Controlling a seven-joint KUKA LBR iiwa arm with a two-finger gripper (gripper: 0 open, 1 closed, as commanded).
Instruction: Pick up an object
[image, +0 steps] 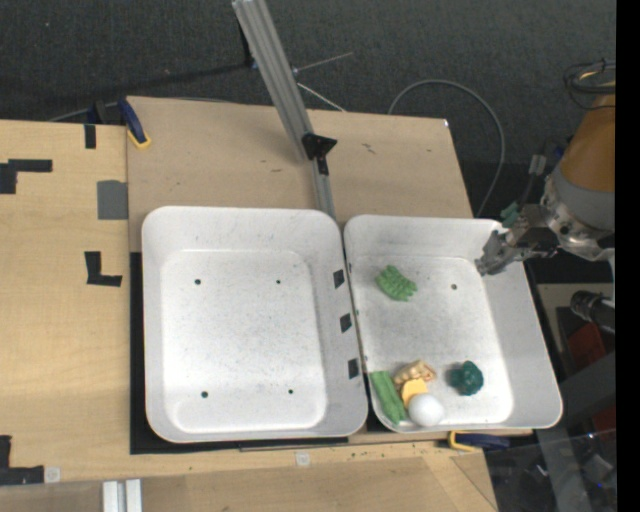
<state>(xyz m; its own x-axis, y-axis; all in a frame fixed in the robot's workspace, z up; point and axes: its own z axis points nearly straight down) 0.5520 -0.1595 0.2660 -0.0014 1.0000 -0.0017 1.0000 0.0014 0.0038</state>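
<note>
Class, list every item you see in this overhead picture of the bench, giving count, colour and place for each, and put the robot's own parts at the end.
Shallow plastic bins: 2, white, side by side on the bench, left and right.
Ridged green block: 1, green, upper middle of right bin.
Dark teal lump: 1, teal, lower right of right bin.
White ball: 1, white, bottom edge of right bin.
Tan figure: 1, tan-yellow, just above the ball.
Green strip: 1, green, left of the ball.
Metal pole: 1, grey, above the bins.
Robot arm: 1, grey and orange, right.
Gripper: 1, dark, over right bin's upper right edge.
</note>
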